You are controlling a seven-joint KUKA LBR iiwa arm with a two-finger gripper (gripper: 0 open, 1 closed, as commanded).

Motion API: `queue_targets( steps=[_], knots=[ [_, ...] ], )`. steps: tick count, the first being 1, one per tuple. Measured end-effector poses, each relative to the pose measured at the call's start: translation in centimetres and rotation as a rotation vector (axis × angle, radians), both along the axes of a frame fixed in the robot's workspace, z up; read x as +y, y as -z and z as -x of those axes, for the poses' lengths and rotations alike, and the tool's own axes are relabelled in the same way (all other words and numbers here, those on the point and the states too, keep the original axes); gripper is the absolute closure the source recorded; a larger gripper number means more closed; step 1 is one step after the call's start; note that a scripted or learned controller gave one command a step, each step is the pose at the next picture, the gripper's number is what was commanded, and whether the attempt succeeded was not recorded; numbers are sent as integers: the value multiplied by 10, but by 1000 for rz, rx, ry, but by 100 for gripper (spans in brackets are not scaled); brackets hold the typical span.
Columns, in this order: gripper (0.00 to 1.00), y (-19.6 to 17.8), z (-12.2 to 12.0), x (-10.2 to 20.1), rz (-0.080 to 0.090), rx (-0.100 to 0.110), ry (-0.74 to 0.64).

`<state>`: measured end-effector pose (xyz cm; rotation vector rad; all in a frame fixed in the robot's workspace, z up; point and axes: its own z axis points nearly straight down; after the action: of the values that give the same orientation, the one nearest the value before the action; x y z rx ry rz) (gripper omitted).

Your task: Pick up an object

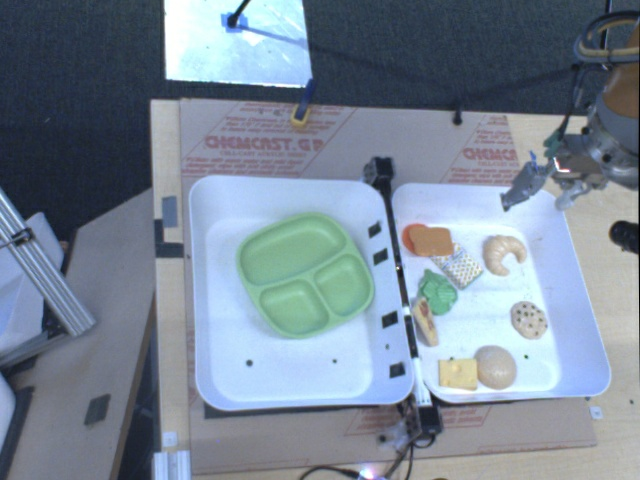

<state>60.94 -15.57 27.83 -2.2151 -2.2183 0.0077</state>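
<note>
The right bin (570,258) holds several toy foods: an orange slice of bread (430,240), a checkered packet (461,267), a croissant (504,253), a green broccoli piece (438,292), a hot dog (426,321), a cookie (529,319), a cheese wedge (458,373) and a tan bun (495,366). My gripper (545,190) hangs over the bin's far right corner, above and to the right of the croissant. Its fingers are spread open with nothing between them.
A green divided plate (303,274) lies in the left bin (215,268). A black divider (395,278) with clips runs between the bins. A shiny sheet (238,28) lies beyond the bench, and a metal frame (35,268) stands at the left.
</note>
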Motion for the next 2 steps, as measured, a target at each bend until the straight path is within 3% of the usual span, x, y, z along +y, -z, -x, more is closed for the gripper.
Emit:
queue_targets(
  steps=[1, 2],
  knots=[
    [0, -6, -2, 0, 2, -10, -2],
    [0, 38, -1, -6, 2, -7, 0]
  ],
)
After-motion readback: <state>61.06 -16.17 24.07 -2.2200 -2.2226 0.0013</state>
